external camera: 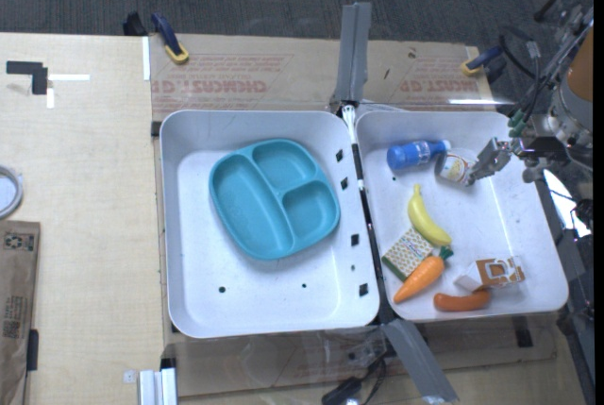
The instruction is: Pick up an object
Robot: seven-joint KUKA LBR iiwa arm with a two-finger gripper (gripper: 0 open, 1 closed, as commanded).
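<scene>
Camera view, looking down on both bins: the gripper [491, 158] sits low over the upper part of the right bin [528, 233], reaching in from the right edge. Whether its tips are apart or together — cannot tell from here, the metal blurs into the white floor.

Right beside it, just to the left, lies a small jar [454, 169] with a yellowish label, on its side, touching or nearly touching the gripper's end. I can't make out anything pinched. Left of the jar, a blue bottle [416, 154] lies flat, its cap pointing toward the jar.

Further down the same bin, well clear of the gripper: a banana [427, 218], curved and running toward the front. Below it a green-and-white packet [407, 253], with a carrot [420, 278] leaning against it. Near the front wall, an orange sausage [462, 301], and just above that a small brown-and-white box [499, 272].

Over in the left bin [189, 233], a teal tray [274, 197] with three compartments rests at a slant in the middle, far from the arm.
</scene>
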